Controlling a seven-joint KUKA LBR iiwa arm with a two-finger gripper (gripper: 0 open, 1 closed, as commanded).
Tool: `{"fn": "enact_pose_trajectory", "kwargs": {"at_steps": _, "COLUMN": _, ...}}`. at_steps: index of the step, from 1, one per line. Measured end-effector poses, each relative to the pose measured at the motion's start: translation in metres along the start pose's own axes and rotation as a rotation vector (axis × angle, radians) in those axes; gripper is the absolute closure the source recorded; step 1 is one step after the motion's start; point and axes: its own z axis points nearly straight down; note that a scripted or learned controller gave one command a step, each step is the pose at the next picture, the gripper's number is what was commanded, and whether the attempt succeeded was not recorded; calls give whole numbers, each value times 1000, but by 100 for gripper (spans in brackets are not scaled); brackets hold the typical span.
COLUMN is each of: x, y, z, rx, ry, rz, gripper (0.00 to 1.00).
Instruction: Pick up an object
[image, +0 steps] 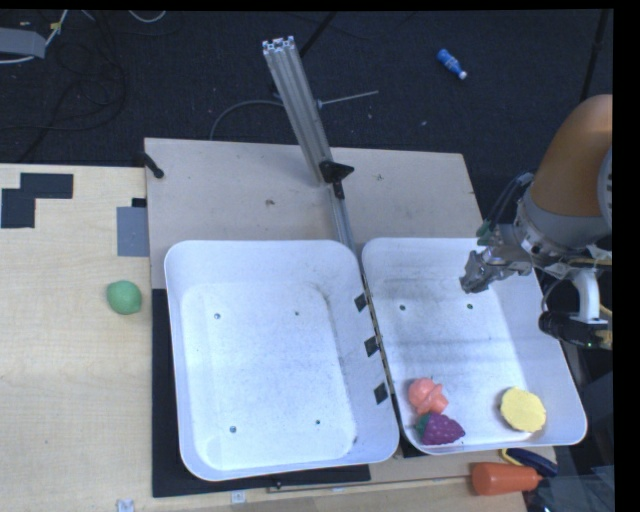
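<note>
Pink and orange, a small toy lies near the front edge of the right bin, touching a purple grape-like piece just in front of it. A flat yellow piece sits apart from them toward the bin's front right corner. All three lie well apart from the gripper, which hangs over the far part of the same bin, near its back right side, with nothing between its fingers. How the jaws stand cannot be told; the dark fingertips blur together against the wrist. Nothing lies on the bin floor between the gripper and the toys.

The left bin stands just beside the right one, the two rims meeting along a seam with small black clips. An orange carrot-shaped toy rests outside the right bin, on the bench by its front edge. A green ball lies on the pale wooden surface left of the bins. A slanted aluminium rail rises behind the bins from a beige board. Beyond it, dark floor carries cables and a small blue object.
</note>
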Motion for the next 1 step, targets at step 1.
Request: {"fn": "enact_pose_trajectory", "kwargs": {"at_steps": 1, "x": 55, "y": -7, "z": 5, "rx": 0, "ry": 1, "rz": -2, "gripper": 100}}
